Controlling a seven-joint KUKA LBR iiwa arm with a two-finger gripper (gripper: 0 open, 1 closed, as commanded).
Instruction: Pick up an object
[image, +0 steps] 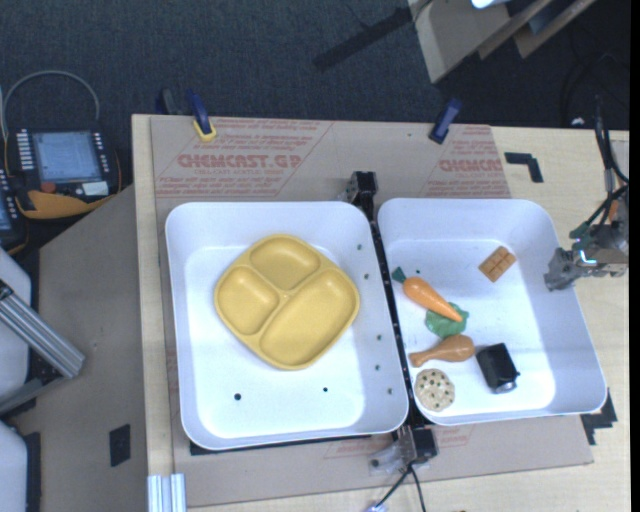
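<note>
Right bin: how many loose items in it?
5. Brown block far right; orange carrot over a green leafy piece centre-left; tan drumstick below; round cookie near-left corner; black block near-right.

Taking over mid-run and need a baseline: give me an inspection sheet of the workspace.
Surface: two shallow white bins, left bin, right bin, on a cardboard-covered bench.
Job's things: right bin holds orange toy carrot, green piece, tan drumstick, speckled cookie, black block, brown block.
Clutter: yellow divided plate in left bin.
Grippers: gripper at right bin's right rim.
Cables: black cable at front.
Surroundings: handheld pendant at left.
</note>
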